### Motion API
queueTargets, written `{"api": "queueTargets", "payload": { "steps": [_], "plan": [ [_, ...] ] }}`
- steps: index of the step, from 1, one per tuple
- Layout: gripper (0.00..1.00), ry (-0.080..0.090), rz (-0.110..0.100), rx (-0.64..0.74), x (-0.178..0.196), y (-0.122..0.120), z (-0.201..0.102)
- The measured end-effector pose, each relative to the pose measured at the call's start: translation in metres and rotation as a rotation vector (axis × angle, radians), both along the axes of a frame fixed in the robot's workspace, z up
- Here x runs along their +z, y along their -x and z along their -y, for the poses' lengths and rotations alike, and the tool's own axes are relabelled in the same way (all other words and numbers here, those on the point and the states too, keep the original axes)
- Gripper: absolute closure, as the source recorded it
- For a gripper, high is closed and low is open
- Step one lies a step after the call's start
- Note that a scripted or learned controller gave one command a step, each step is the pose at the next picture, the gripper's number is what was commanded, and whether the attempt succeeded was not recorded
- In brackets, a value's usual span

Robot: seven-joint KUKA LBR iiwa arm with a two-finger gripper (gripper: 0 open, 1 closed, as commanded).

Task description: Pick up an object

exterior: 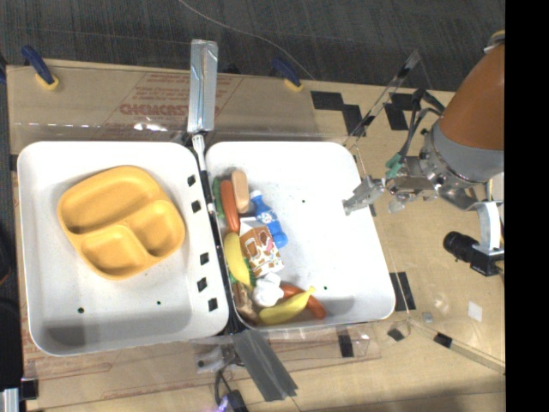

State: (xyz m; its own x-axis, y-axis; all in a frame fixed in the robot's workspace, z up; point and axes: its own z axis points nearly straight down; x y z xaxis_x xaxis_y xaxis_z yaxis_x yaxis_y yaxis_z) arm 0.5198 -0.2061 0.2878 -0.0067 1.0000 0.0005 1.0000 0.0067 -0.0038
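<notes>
A tan desk (446, 316) on dark carpet (103, 11) carries two white bins (343, 256). At three o'clock, the gripper (360, 197) hovers; its fingers' state cannot be told.

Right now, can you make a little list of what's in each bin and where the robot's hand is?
left bin: a yellow divided plate
right bin: toy food piled along its left wall, with a hot dog, bananas and a small carton
hand: over the right bin's right rim, apart from the toys
held: nothing seen
</notes>
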Motion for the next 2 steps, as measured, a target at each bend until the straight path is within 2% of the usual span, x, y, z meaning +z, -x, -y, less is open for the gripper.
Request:
{"api": "queueTargets", "payload": {
  "steps": [1,2],
  "plan": [
    [0.0,-0.001,-0.003,-0.184,-0.05,-0.006,0.004],
    [0.0,-0.001,-0.009,-0.357,-0.171,-0.022,-0.033]
  ]
}}
